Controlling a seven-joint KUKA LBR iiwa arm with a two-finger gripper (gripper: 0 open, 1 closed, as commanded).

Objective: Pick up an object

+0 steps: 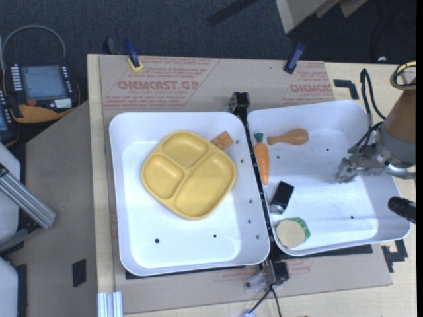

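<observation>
Gripper (348, 170) sits low over the right bin (330, 240), near its right side; cannot tell its state. Nothing seen in its grasp. Carrot (262, 162), black block (282, 195), wooden piece (289, 137) and round disc (291, 232) lie well apart, leftward. Yellow plate (189, 174) occupies the left bin (185, 253).
</observation>
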